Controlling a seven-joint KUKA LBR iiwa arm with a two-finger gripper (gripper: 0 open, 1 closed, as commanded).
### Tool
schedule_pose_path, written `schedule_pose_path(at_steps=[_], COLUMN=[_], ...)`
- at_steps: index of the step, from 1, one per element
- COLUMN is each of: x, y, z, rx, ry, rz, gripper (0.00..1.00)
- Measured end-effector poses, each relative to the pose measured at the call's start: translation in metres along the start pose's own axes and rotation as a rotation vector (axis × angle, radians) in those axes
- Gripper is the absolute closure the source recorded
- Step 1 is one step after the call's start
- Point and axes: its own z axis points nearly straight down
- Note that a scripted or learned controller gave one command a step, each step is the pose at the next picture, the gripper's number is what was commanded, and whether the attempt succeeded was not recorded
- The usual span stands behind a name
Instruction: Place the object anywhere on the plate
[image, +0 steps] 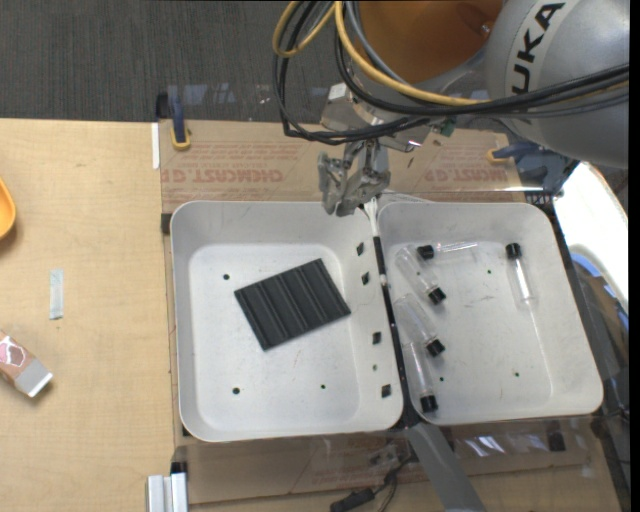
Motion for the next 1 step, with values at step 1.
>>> schedule_pose_path(at_steps=[1], x=[-0.0632], y=[0.0204], z=[0.0023], rx=[0.001], ry=[0.000], rz=[0.596], gripper=[1.00])
